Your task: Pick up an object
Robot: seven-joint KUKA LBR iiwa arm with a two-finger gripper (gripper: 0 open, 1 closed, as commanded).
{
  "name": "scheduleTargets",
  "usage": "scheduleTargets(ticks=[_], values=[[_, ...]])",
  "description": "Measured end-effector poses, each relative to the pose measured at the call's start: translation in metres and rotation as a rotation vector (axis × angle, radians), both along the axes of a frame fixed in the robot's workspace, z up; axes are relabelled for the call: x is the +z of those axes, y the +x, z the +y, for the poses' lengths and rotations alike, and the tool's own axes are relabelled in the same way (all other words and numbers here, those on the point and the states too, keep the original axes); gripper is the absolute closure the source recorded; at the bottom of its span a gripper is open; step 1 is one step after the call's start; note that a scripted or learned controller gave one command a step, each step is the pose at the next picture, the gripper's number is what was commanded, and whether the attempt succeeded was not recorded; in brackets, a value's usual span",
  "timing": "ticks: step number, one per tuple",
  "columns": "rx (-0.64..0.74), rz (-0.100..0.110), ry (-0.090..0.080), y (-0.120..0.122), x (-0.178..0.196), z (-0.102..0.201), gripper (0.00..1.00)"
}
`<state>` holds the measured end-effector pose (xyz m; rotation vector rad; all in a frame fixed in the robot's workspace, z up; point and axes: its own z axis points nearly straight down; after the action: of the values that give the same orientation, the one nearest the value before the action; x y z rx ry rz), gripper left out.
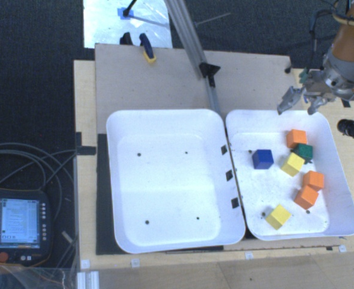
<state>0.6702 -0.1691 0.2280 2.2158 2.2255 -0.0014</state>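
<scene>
Hovering with fingers spread apart, gripper (301, 103) over the right bin's (339, 218) far rim, nothing between them. Just below: orange block (296, 138), green block (304, 152), yellow block (293, 164). Farther down-left, blue block (262, 158).

bins (165, 122): glossy white plastic | blocks (262, 159): matt painted | bench (249, 83): matt brown board

- Bright, even overhead light; both white bins (165, 122) nearly wash out.
- Glare on the shiny sheet (114, 11) at top.
- Blocks cast short, soft shadows.
- Slight overall softness.
</scene>
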Motion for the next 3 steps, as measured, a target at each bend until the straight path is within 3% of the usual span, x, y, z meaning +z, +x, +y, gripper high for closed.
scheduleTargets(ticks=[2,3], values=[[-0.002,0.003,0.001,-0.012,-0.099,-0.008,0.00],[0.000,-0.006,-0.001,-0.009,-0.083,-0.008,1.00]])
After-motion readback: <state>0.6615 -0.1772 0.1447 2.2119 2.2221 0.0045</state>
